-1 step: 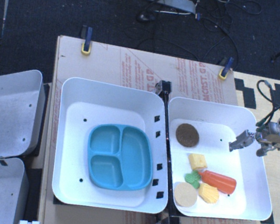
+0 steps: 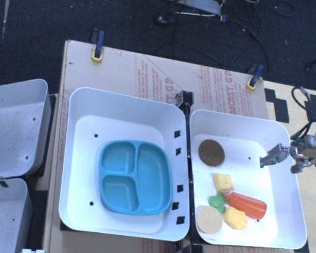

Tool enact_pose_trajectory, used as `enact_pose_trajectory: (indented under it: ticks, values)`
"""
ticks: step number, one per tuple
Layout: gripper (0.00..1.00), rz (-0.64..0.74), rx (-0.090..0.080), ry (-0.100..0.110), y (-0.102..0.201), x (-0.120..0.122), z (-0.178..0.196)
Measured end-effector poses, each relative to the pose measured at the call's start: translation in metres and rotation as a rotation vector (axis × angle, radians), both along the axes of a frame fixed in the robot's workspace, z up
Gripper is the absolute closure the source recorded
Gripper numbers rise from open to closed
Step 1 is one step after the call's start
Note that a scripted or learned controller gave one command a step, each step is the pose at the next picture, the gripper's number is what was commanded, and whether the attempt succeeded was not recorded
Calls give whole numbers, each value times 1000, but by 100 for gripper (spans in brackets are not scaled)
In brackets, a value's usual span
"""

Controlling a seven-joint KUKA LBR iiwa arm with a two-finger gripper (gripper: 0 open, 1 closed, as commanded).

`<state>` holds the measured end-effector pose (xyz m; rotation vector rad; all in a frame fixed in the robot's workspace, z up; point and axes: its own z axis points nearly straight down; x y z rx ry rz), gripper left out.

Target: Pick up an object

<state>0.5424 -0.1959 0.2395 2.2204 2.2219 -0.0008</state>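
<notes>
The gripper (image 2: 285, 157) hangs over the right edge of the right bin (image 2: 291, 193), near that bin's far right corner, and its two fingers (image 2: 273, 155) stand apart with nothing between them. Down in the bin, the carrot (image 2: 247, 204) lies in the near half, its long axis running roughly left to right with a slight tilt, the green leafy end (image 2: 217, 200) pointing toward the divider between the bins and the orange body reaching toward the bin's right wall. It is crowded: a pale yellow block (image 2: 223, 182) sits just beyond the leafy end, a yellow-orange piece (image 2: 235, 219) lies just beside the carrot's near side, and a round beige disc (image 2: 209, 220) rests toward the bin's near left corner, right against the green end. A dark brown round patty (image 2: 211, 152) lies alone toward the far left of the bin, well apart from the cluster. The carrot's right end and top are the open sides; the left end and near side are hemmed in by the other pieces. Over in the left bin (image 2: 83, 140), a blue divided tray (image 2: 135, 177) with three compartments sits near the middle. Both bins rest on a brown board (image 2: 137, 71) held by two yellow clamps (image 2: 97, 54) at its far edge.
</notes>
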Motion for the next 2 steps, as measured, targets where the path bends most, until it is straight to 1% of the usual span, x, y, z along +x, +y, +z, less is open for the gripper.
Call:
enact_pose_trajectory:
  ticks: [1,2]
  values:
    - [0,-2,2,5,0,1,-64]
    - [0,-2,2,4,3,-2,-127]
